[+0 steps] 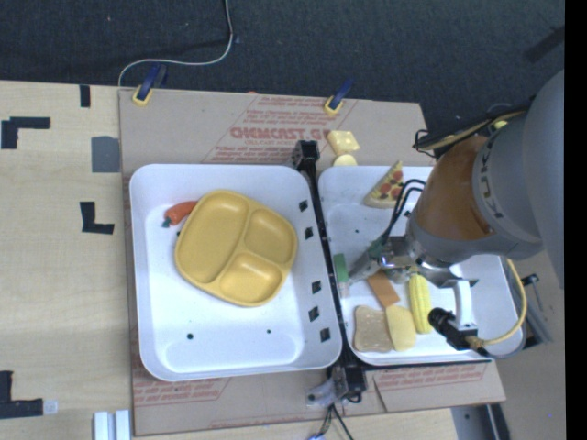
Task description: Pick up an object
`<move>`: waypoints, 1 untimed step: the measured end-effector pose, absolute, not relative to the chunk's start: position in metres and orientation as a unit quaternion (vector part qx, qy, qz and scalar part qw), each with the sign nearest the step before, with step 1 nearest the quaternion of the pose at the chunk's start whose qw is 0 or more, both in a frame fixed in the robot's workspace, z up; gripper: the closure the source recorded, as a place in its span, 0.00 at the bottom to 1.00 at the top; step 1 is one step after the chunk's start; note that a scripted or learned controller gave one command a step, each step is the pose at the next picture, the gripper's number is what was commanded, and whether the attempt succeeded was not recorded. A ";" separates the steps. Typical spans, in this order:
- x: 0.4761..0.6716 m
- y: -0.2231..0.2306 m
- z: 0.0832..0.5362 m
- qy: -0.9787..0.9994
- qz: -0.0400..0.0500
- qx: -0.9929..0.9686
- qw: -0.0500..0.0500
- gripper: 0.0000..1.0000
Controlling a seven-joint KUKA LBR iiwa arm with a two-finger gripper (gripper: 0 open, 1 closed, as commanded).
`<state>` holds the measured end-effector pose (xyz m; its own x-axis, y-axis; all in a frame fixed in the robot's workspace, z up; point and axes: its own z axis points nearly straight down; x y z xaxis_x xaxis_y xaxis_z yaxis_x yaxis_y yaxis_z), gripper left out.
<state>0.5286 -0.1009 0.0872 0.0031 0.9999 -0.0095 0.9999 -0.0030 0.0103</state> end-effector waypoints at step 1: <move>0.529 -0.100 0.096 0.707 0.000 0.708 0.003 1.00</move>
